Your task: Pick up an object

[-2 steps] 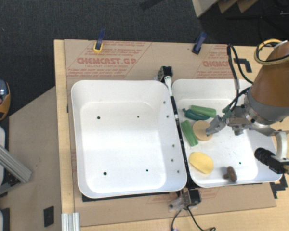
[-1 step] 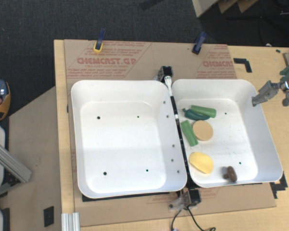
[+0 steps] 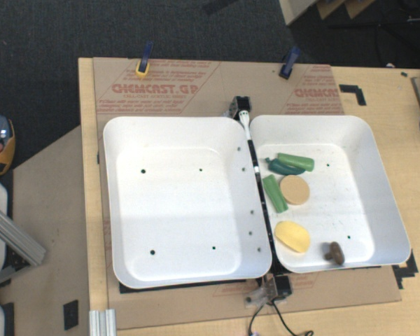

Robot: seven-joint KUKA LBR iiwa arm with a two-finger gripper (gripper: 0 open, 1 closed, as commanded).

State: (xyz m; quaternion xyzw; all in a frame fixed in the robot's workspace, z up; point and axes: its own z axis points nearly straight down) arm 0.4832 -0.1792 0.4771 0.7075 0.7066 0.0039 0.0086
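Brown bench bears two white bins; right bin holds green, tan, yellow, brown objects.

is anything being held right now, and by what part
Nothing is seen held. The two green pieces, tan disc, yellow piece and brown lump all lie loose in the right bin.

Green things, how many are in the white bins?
2, both in the right bin. One green piece lies near the bin's top left. The other green piece lies just below it, by the divider, touching the tan disc.
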